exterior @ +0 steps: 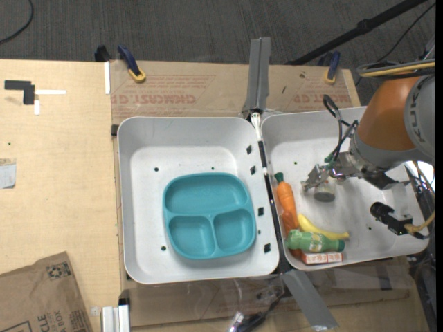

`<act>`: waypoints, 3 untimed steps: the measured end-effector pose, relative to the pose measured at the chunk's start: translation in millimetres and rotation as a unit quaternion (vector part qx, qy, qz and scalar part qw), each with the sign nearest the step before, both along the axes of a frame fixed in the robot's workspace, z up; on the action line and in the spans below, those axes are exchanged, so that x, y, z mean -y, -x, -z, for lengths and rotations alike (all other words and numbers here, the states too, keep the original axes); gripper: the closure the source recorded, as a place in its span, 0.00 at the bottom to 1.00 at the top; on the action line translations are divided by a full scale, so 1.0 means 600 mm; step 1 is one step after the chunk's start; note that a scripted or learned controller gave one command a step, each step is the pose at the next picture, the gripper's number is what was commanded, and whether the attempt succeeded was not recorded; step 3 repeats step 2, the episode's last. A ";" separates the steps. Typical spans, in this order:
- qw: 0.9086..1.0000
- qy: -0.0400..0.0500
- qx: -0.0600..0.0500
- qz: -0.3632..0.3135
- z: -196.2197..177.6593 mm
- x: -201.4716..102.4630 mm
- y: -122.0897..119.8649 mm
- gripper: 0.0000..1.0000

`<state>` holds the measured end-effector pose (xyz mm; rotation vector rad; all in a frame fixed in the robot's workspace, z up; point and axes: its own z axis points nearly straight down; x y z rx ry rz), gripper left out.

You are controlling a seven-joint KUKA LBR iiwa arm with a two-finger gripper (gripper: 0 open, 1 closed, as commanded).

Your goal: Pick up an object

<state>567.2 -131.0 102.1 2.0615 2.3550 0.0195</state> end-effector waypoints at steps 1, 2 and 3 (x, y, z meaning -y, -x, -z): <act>1.000 0.003 0.006 0.001 -0.021 0.004 -0.005 1.00; 0.999 0.002 -0.009 0.031 -0.193 -0.022 -0.043 1.00; 0.999 0.002 -0.009 0.031 -0.193 -0.022 -0.043 1.00</act>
